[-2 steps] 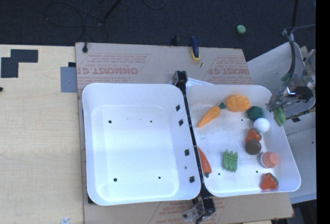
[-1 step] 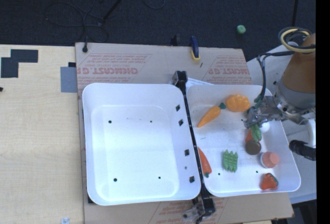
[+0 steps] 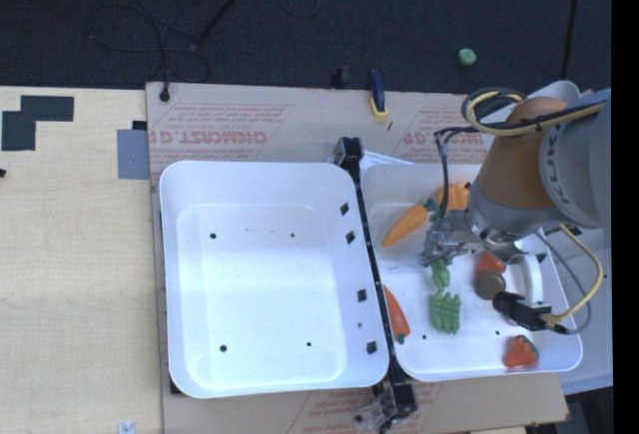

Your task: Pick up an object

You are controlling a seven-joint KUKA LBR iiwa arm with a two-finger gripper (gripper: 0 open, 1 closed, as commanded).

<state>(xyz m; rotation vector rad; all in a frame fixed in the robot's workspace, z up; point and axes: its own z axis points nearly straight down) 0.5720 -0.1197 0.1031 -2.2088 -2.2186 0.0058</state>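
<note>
My gripper is low inside the right bin, reaching in from the right under the grey and orange arm. Its metal fingers sit just above a green leafy toy and beside an orange carrot. A second orange piece lies behind the wrist. A red-orange carrot rests against the bin's left wall. A brown round piece and an orange-red one lie under the wrist, and a red strawberry-like toy sits at the front right.
The left bin stands beside the right one, split from it by a black divider rail. A black cable end and yellow cabling trail from the arm over the right bin. A blue clamp holds the cardboard at the back.
</note>
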